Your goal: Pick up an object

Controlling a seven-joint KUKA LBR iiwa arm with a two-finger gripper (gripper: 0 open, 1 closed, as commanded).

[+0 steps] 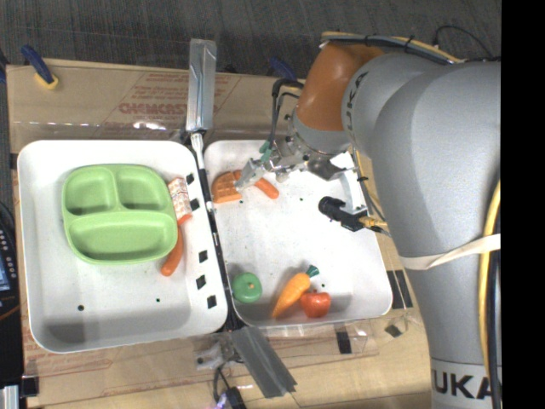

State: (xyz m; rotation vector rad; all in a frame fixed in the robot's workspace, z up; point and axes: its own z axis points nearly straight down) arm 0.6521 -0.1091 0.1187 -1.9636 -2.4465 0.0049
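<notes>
Hovering my hand (255,170), grip unreadable, by the small carrot (266,188) at the bin's (375,267) eleven o'clock, I risk nudging it away.

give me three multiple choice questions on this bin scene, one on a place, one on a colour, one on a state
1. Where does the divided tray lie?
A. in the left bin
B. in the right bin
C. on the cardboard outside the bins

2. What colour is the round knobbed piece at the right bin's near edge?
A. blue
B. green
C. yellow

3. How does the carrot stand with the red tomato-like piece?
A. in different bins
B. close beside it
C. on the tray

Answers:
1 A, the tray fills much of the left bin.
2 B, it is green like the tray.
3 B, both lie together at the right bin's near wall.
</notes>
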